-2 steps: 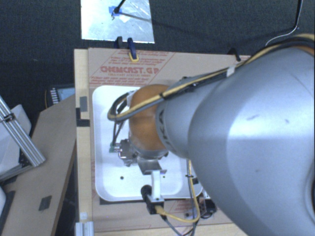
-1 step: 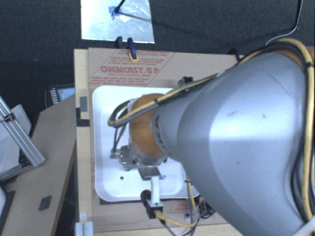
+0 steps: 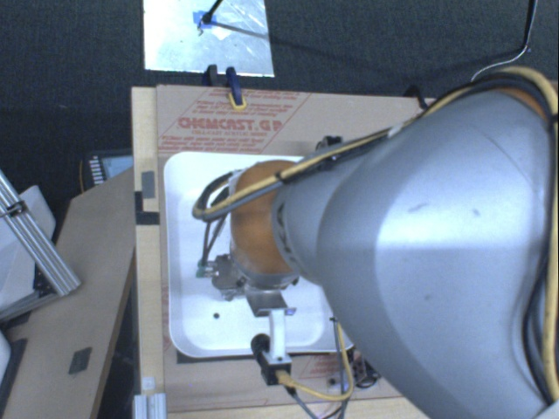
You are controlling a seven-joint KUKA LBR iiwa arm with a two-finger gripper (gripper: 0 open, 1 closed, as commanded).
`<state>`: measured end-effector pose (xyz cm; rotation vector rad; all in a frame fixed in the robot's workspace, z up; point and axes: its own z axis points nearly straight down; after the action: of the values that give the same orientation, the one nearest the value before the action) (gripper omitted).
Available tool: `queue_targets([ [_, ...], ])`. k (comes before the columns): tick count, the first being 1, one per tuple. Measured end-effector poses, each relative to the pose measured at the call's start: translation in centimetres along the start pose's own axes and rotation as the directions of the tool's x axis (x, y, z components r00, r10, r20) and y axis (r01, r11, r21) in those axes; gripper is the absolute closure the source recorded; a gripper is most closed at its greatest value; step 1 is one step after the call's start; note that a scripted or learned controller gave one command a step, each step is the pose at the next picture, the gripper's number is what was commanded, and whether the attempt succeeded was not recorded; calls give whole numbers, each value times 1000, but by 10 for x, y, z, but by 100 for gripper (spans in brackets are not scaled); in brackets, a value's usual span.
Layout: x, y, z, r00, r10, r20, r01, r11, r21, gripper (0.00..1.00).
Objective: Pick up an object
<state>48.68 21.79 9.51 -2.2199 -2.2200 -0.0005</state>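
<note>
Camera view: your claw point(image 3: 249, 291) sits low over the white bin point(image 3: 179, 234), under the orange band point(image 3: 258, 225) of the grey arm point(image 3: 419, 251). You can't tell whether it is open or closed, or whether it holds anything, because the wrist covers it. You can't tell where the object to pick lies. A tiny dark speck point(image 3: 216, 314) on the bin floor just left of the claw is too small to identify. A brown CHEMCAST sheet point(image 3: 227, 122) lies beyond the claw.

Arm point(image 3: 419, 260) over bin point(image 3: 186, 260), from rt.
</note>
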Motion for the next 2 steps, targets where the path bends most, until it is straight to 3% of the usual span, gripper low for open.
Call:
queue_targets([
  [1, 18, 0, -99, 1000, -5, -2, 5, 1000, -7, 100],
  [2, -72, -1, -26, 1000, 4, 3, -4, 1000, 3, 100],
])
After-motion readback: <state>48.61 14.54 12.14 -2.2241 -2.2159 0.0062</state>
